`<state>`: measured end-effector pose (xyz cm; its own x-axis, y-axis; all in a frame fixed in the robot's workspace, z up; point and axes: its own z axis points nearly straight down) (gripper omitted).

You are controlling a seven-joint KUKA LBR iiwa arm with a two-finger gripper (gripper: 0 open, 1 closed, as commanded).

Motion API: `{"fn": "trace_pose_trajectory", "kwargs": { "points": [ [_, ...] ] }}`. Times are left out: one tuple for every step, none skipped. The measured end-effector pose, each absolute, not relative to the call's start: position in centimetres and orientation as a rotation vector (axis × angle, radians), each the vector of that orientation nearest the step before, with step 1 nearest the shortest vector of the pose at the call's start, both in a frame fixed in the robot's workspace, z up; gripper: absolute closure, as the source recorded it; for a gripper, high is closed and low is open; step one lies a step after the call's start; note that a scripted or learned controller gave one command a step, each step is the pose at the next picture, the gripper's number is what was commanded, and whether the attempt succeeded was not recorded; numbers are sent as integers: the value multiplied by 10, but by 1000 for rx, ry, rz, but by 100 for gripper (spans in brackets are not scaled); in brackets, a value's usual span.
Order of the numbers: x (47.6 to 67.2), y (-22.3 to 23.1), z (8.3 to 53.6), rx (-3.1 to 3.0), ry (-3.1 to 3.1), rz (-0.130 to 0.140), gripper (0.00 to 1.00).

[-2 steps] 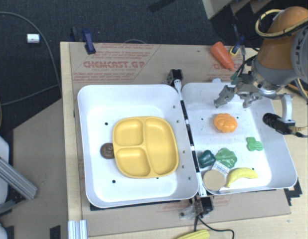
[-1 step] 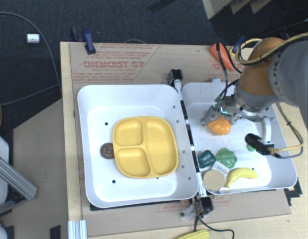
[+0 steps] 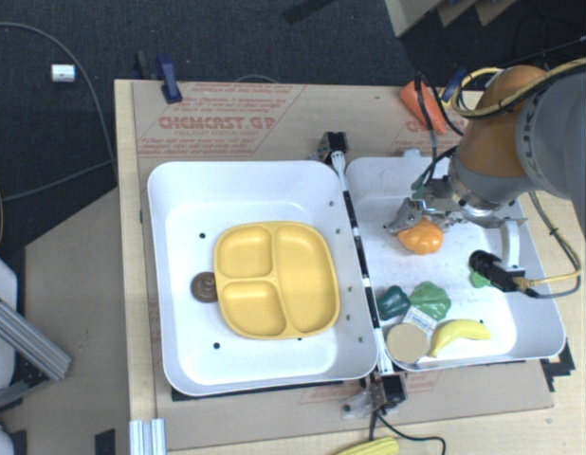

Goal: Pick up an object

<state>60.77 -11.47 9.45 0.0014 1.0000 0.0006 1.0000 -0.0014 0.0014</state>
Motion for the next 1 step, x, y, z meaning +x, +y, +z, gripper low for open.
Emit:
{"fn": "trace_pose_trajectory", "kwargs": {
  "points": [
    [566,-28,185,2220,2223,2,100]
  ]
}}
